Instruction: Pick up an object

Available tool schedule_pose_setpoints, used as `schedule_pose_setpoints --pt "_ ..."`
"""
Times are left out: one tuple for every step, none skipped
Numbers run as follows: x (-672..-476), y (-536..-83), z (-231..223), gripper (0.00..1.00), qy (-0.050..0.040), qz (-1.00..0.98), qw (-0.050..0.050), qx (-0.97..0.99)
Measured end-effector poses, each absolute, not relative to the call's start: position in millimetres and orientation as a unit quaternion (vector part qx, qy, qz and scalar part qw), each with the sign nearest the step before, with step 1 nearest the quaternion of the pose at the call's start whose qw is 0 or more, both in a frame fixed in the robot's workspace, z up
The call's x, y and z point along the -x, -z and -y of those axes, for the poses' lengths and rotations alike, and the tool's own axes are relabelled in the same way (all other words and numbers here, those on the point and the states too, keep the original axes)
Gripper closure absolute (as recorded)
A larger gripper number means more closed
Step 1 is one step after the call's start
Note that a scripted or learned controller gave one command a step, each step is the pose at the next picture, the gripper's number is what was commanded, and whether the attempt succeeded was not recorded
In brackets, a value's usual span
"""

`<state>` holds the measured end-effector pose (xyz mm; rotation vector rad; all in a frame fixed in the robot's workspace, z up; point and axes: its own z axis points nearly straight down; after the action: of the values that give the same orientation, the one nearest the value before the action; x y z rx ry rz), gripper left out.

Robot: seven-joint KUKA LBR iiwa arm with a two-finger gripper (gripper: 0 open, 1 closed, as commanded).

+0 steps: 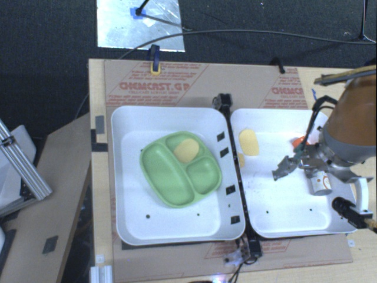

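Approach step in hand, by judgement: no object lifted yet. Gripper [284,168] low inside the right bin [265,220], near its centre, reaching in from 3 o'clock under the grey wrist and orange band. Dark fingertips seen at the end of the tool, but whether spread or closed cannot be told from this slant; nothing visible between them. Nearest candidate, a pale yellow object [248,141], lying on the right bin's floor toward 11 o'clock from the gripper, near but apart, close to the divider between bins. Small orange-red item [297,141] at 1 o'clock of the gripper, partly hidden by the wrist; identity unclear. Left bin [126,217] holding a green compartment plate [171,184], tilted on the diagonal; second yellow object [187,150] resting in its upper compartment. Next move likely calls for shifting toward 11 o'clock, centring over the pale yellow object, descending and closing.
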<state>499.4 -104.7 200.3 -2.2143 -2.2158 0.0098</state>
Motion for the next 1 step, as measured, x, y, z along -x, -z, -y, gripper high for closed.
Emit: schedule_pose_setpoints --pt "-502.2 -205.7 104.6 0.00 0.0004 0.708 0.000 0.706"
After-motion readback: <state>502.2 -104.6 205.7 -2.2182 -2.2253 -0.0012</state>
